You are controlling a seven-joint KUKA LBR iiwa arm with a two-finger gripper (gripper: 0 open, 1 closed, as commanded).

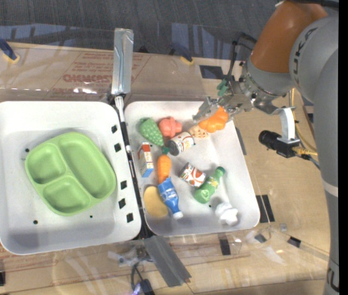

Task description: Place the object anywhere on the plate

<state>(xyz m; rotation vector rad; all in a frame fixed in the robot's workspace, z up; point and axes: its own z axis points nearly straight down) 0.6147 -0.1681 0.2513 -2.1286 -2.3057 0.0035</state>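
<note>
1. Leftward lies the goal: the green plate (pixel 69 172) sits in the left bin (pixel 8 121), its three wells bare.
2. Between the bins, a raised divider (pixel 124 158) calls for a high carry.
3. Below, a green bottle (pixel 208 188) and blue bottle (pixel 169 198) clutter the right bin (pixel 247 195).
4. Rightmost, the jaws (pixel 218 117) appear clamped around an orange object (pixel 214 122), above the bin's far corner.
</note>
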